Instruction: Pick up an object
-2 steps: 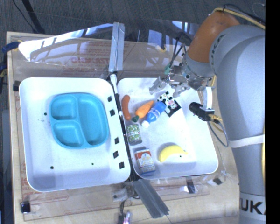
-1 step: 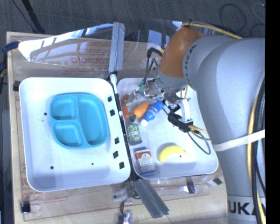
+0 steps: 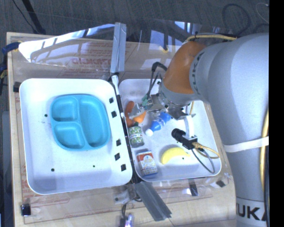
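At the near edge of the right-hand shallow white bin [image 3: 210, 167] lie a small red-and-white printed carton [image 3: 147, 163] and, just beside it, a yellow banana-shaped toy [image 3: 173, 155]. Farther in — toward the divider — sits a small jar with a green label [image 3: 135, 135], then a blue-and-white plastic bottle [image 3: 156, 124] and an orange object [image 3: 131, 110]. The gripper [image 3: 154, 103] hangs over these; whether it is parted or grasping anything, I cannot tell. The left white bin [image 3: 35, 164] holds a blue three-compartment plastic tray [image 3: 80, 121].
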You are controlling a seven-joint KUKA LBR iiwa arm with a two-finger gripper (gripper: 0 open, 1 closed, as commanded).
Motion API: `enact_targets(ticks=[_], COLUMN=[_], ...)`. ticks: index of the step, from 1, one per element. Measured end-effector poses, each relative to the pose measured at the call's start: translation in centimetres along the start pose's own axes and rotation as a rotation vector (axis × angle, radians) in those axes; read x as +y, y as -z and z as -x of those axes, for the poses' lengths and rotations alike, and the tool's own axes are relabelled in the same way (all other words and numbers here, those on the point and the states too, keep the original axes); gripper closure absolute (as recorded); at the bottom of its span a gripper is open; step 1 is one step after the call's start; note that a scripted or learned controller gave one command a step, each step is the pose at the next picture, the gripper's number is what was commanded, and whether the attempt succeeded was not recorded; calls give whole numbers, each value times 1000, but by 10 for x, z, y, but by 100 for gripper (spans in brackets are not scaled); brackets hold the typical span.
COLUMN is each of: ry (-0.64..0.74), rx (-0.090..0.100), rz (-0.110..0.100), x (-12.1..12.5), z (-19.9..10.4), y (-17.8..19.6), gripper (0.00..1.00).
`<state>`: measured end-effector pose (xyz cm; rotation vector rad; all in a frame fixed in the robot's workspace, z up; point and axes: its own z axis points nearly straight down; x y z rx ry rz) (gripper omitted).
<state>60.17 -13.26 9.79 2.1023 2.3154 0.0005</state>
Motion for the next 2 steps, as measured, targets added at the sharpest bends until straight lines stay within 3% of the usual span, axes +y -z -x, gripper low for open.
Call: enact_targets(ticks=[1, 2], ry=[4, 228], rx=[4, 10], rz=[-6, -7], x=[0, 12], z=[-2, -52], y=[7, 154], gripper=[100, 100])
